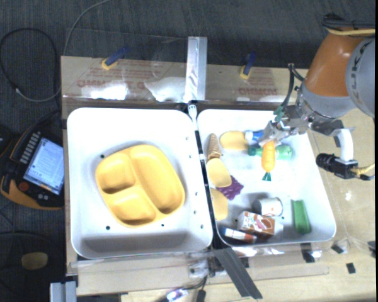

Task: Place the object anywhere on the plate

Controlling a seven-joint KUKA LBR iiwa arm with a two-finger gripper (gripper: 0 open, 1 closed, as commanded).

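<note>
Object: toy carrot (268,156), orange with a green tip, hanging upright over the right bin (321,194).
Hand: hand (272,137) clamped on the carrot's upper end, near the bin's far right corner.
Plate: yellow sectioned plate (138,184) in the left bin (82,168), well apart from the carrot.
Neighbours: green block (300,216), small can (269,206), carton (258,223), purple piece (232,187).
Bench: bench (359,231) bears both bins.

No legible text anywhere. Red print on the clear plastic sheet (145,80) behind the bins is too blurred to read; same for the small red-and-white carton (259,223) label.
</note>
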